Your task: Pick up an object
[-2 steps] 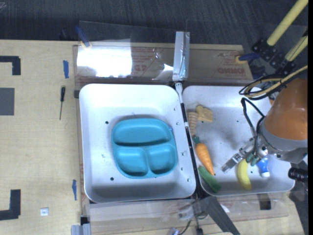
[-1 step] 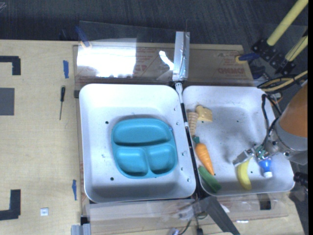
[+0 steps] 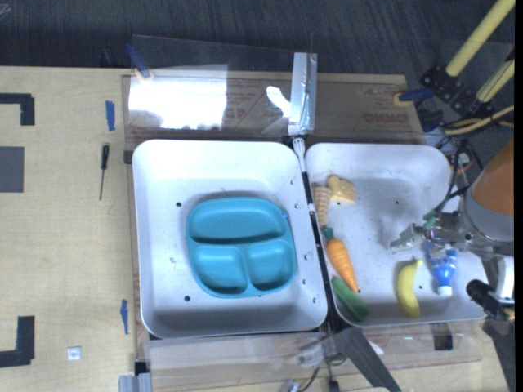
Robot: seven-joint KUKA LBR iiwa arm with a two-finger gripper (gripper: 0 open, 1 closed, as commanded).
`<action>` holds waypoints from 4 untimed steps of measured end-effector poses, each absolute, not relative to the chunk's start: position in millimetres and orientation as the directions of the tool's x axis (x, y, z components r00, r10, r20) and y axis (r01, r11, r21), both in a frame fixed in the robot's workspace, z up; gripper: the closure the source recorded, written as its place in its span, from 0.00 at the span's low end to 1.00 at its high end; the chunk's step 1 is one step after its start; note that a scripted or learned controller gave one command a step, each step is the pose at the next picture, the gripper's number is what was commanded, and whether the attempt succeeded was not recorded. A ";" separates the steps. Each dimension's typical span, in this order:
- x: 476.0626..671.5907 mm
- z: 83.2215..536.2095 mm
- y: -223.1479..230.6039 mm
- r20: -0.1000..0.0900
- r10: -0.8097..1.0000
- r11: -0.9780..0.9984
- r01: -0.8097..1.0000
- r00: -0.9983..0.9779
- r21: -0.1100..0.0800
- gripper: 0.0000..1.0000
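"Over the right bin (image 3: 384, 149), what do you record?"

"My claw (image 3: 426, 235) hangs low at that bin's right side, on my arm (image 3: 497, 190) reaching in from the right. Whether it is released or clenched, I cannot tell; the metal parts blur together."

"Is anything grasped?"

"Nothing is seen grasped. A small blue-and-white bottle (image 3: 442, 273) lies just below the claw; contact cannot be confirmed. A yellow banana (image 3: 407, 288) lies just left of the bottle, near the bin's front wall."

"Other items in that bin?"

"An orange carrot (image 3: 340, 261) lies along the left wall, a green piece (image 3: 351, 302) at its lower end. A tan waffle cone (image 3: 339, 190) sits above them, well apart from the claw."

"And the left bin (image 3: 155, 178)?"

"It holds a blue divided plate (image 3: 241, 243), flat at its middle."
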State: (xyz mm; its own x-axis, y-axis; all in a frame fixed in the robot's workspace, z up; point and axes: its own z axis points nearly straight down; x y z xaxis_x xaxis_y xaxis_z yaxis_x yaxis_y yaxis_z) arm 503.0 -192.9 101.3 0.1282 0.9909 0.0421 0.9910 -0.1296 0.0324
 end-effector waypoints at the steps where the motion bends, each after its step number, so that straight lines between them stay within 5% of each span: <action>1: 481.7 147.8 -147.9 0.001 0.999 -0.050 0.999 0.050 0.005 0.00; 2: 484.5 87.8 -177.8 0.015 0.985 0.171 0.985 -0.171 0.007 0.00; 3: 486.1 98.9 -181.3 0.002 0.986 0.168 0.986 -0.168 0.014 1.00; 4: 486.2 97.7 -176.9 0.011 0.985 0.173 0.985 -0.173 0.011 0.00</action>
